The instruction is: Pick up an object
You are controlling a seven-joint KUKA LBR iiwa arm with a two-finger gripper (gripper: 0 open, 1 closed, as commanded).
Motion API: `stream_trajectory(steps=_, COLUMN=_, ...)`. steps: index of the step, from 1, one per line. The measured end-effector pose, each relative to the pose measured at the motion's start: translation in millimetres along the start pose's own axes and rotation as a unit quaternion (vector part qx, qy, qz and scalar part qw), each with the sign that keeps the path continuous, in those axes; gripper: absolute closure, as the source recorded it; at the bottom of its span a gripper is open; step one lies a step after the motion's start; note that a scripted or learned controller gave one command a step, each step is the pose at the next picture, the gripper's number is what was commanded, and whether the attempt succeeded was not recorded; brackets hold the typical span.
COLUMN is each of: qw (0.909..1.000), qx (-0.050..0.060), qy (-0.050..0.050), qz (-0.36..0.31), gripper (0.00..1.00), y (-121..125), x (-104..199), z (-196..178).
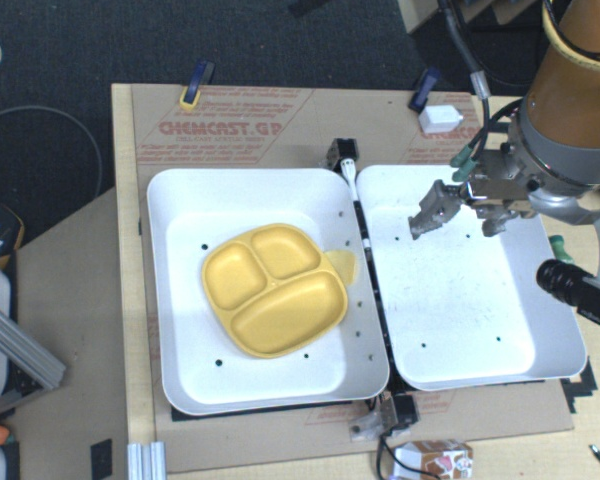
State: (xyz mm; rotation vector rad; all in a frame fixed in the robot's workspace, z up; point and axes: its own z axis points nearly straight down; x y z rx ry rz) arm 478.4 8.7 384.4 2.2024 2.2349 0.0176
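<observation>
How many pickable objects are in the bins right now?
1: a yellow divided plate lying in the left bin. The tool hangs above the right bin, and its bulk may hide something small.

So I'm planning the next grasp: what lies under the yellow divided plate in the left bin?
A pale yellow flat piece pokes out from under the yellow divided plate's right edge, on the left bin's floor. How far it extends beneath is covered, as is anything else there.

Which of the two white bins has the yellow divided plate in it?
The left bin, away from the arm. The yellow plate lies in it, while the gripper hangs over the right bin.
</observation>
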Motion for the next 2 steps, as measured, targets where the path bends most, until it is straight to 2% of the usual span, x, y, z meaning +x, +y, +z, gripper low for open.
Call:
stream_trajectory(steps=1, qw=1.0000, qx=0.003, qy=-0.003, qz=0.006, gripper=1.00, y=1.9, x=-6.8, z=-4.9)
stream_trajectory(steps=2, qw=1.0000, qx=0.003, qy=-0.002, qz=0.004, gripper=1.00, y=2.4, x=53.2, z=-29.6)
